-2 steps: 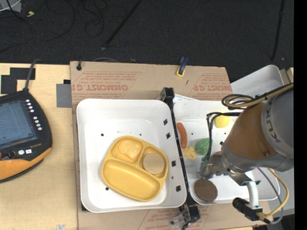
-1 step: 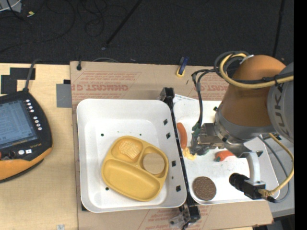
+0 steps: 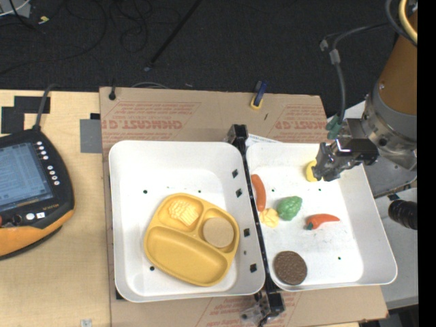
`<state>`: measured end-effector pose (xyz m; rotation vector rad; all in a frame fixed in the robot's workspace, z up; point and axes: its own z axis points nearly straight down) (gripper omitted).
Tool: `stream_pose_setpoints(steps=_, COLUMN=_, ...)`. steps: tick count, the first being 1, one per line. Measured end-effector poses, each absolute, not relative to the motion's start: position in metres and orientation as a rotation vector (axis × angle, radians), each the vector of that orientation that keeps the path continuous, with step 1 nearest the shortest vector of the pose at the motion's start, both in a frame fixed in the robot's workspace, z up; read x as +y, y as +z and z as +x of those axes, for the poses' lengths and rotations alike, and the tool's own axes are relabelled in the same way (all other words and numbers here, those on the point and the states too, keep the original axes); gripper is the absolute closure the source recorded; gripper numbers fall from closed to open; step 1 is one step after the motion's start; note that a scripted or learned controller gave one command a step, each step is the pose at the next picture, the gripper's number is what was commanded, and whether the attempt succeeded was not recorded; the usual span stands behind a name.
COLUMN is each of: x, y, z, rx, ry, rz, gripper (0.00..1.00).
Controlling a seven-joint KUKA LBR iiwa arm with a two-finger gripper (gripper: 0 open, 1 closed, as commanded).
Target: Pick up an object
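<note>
Objects for picking lie in the right bin [image 3: 354, 264]: 1 orange sausage [image 3: 259, 191] beside the centre divider, 1 small yellow piece [image 3: 270, 217] just below it, 1 green broccoli-like piece [image 3: 290, 207] touching that yellow piece, 1 red chili pepper [image 3: 321, 220] further right, 1 round brown patty [image 3: 290, 267] near the front edge, and 1 yellow object [image 3: 312, 172] partly hidden behind the gripper [image 3: 328, 171].

From the right the arm comes in, its orange band [image 3: 398, 73] at the upper right corner, cut off by the picture's edge. The wrist slants down and leftward, putting the dark gripper over the back of the right bin, right against the yellow object. Its claw is a dark mass from this angle; how far open it is, and whether it has hold of anything, I cannot tell.

2 white bins sit side by side. The left bin [image 3: 136, 169] holds 1 yellow divided tray [image 3: 184, 254] with 1 waffle-like piece [image 3: 181, 212] and 1 round tan disc [image 3: 219, 231] in its 2 smaller compartments.

1 orange-edged handheld screen unit [image 3: 30, 189] rests on the bench at far left, cut off by the frame.
</note>
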<state>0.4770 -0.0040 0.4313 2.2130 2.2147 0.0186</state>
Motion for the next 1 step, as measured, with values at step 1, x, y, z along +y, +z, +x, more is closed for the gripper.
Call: stream_pose_setpoints(steps=1, x=0.0465, y=0.4301, z=0.4759, rx=2.228, ry=-0.002, rz=2.218, gripper=1.0)
